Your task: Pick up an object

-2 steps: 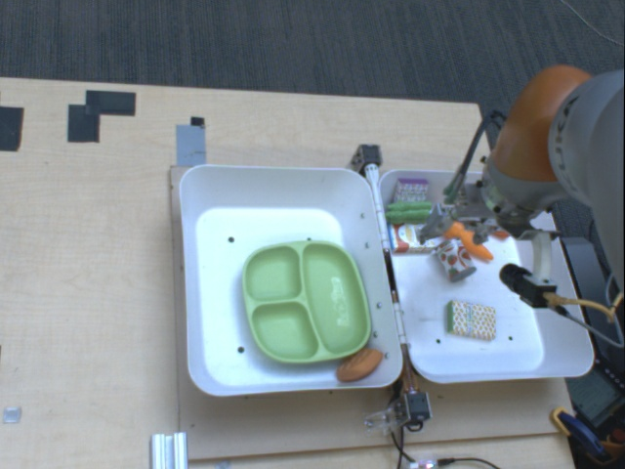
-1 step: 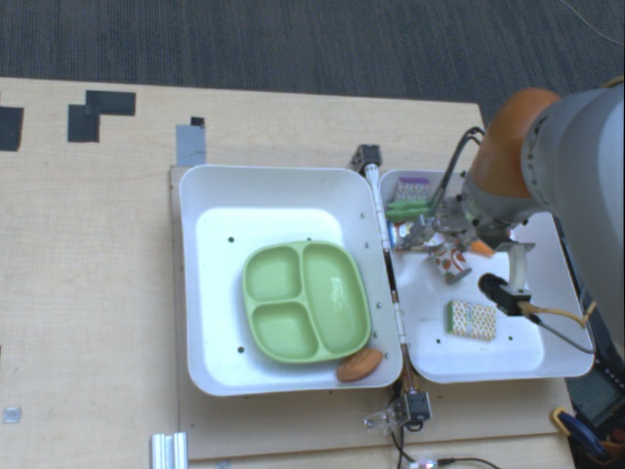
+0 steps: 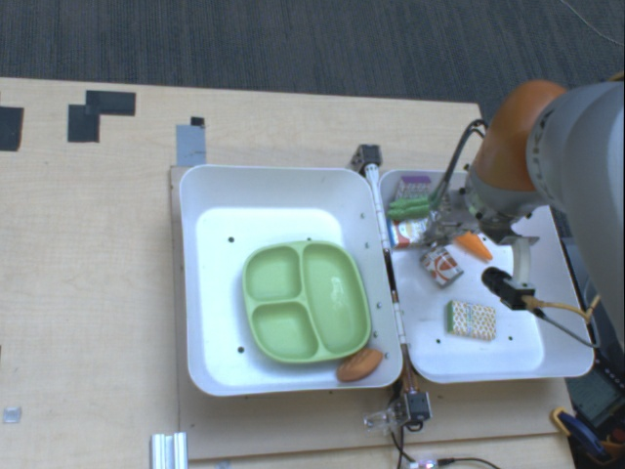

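My gripper (image 3: pixel 437 233) hangs low over the upper left part of the right bin (image 3: pixel 557 360), with the grey arm and its orange band reaching in from the right. Just below it lies a small red-and-white carton (image 3: pixel 445 266), tilted. An orange carrot-like piece (image 3: pixel 477 247) lies right beside the wrist. A green packet (image 3: pixel 408 207) and a red-and-white wrapper (image 3: pixel 403 232) lie to the gripper's left, partly hidden by it. I see nothing clearly held.
A purple item (image 3: pixel 415 180) sits at the right bin's far edge, and a green-speckled rectangular pad (image 3: pixel 473 320) lies near its front. The left bin (image 3: pixel 210 262) holds a green divided plate (image 3: pixel 306 301) and a brown bun (image 3: pixel 359 364) at its front right corner.
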